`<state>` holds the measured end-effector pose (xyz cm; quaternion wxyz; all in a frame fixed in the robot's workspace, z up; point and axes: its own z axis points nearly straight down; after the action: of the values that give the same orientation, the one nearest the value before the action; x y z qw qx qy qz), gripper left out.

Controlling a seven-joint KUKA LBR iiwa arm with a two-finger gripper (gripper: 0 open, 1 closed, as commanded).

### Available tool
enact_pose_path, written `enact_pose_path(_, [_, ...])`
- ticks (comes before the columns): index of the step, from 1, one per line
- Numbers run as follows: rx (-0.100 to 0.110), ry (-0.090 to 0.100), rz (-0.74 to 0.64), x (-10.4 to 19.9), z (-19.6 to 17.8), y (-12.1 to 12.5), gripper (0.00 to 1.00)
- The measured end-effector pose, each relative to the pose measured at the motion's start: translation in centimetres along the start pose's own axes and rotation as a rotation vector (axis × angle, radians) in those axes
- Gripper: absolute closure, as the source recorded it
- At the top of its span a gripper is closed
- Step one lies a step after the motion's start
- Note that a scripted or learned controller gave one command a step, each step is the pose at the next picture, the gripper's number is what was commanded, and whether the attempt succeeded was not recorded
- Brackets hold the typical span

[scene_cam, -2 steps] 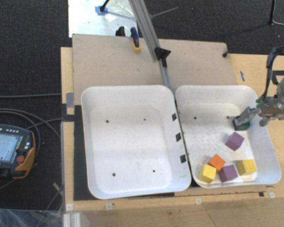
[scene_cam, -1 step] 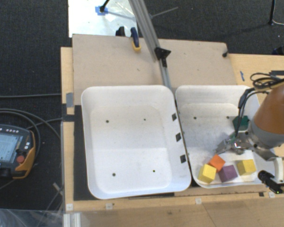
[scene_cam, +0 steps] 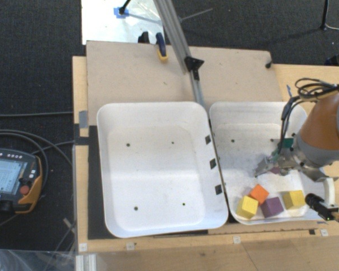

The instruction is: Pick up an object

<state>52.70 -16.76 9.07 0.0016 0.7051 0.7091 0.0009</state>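
Observation:
Several small blocks lie along the front edge of the right bin (scene_cam: 243,114): an orange block (scene_cam: 259,193), a yellow block (scene_cam: 248,206), a purple block (scene_cam: 272,206) and a second yellow block (scene_cam: 294,199). My gripper (scene_cam: 269,166) is low inside the right bin, just behind the orange block and a short way apart from it. Nothing shows in its grasp. The orange-banded wrist (scene_cam: 326,130) rises to the right of it.
The left bin (scene_cam: 152,114) lies beside the right one, with black clips along their shared wall. A slanted metal pole (scene_cam: 175,30) crosses the board behind the bins. A teach pendant (scene_cam: 11,179) rests on the floor at the far left.

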Motion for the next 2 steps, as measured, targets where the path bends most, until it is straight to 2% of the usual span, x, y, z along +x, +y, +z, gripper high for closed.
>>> enact_pose_path(1, [-0.003,-0.003,0.002,-4.3,-0.1,4.0,0.00])
enact_pose_path(2, [-0.002,-0.002,-0.003,-4.1,-1.1,4.0,1.00])
